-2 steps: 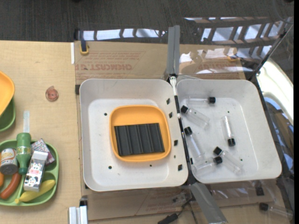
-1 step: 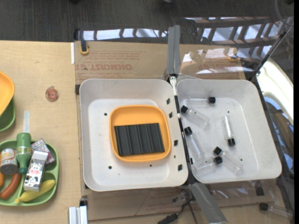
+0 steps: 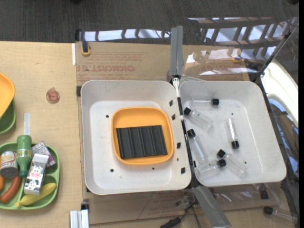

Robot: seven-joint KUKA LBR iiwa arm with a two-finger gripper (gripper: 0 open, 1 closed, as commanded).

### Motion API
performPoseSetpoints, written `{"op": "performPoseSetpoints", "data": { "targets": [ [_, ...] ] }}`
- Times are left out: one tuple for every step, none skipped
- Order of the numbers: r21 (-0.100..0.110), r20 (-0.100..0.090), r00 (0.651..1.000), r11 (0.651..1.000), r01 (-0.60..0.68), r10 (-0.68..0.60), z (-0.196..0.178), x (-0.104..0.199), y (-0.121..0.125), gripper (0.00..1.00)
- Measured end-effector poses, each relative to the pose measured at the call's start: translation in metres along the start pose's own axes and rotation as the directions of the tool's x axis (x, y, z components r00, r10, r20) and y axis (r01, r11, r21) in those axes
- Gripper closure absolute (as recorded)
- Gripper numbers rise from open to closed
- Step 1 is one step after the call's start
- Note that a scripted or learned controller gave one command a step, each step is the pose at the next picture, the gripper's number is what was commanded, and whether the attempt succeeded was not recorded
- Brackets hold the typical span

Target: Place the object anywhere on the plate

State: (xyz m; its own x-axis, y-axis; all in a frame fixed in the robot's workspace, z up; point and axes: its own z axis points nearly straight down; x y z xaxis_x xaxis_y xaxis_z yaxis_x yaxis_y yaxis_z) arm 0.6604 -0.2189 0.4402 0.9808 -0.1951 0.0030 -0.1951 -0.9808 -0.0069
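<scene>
A yellow plate [image 3: 141, 117] with a dark ribbed insert [image 3: 143, 141] lies in the left white bin [image 3: 97, 127]. In the right white bin [image 3: 256, 127] lie several clear plastic vials with black caps: one near the back [image 3: 207, 101], one at the left [image 3: 196, 118], one upright in line at the right [image 3: 232, 133], one at the left edge [image 3: 196, 144] and two near the front [image 3: 212, 164].
A green tray [image 3: 47, 194] of toy food stands on the wooden table at the far left, with a yellow bowl [image 3: 4, 96] above it. Cardboard [image 3: 121, 63] lies behind the bins. A metal rail [image 3: 176, 51] rises between the bins.
</scene>
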Motion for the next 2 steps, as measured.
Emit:
{"op": "performPoseSetpoints", "data": {
  "targets": [
    [0.000, 0.000, 1.000, 1.000, 0.001, -0.001, -0.0015, 0.0000, -0.0005, 0.00],
    [-0.001, -0.002, 1.000, 1.000, 0.001, -0.001, -0.0027, -0.0001, -0.0009, 0.00]
  ]
}}
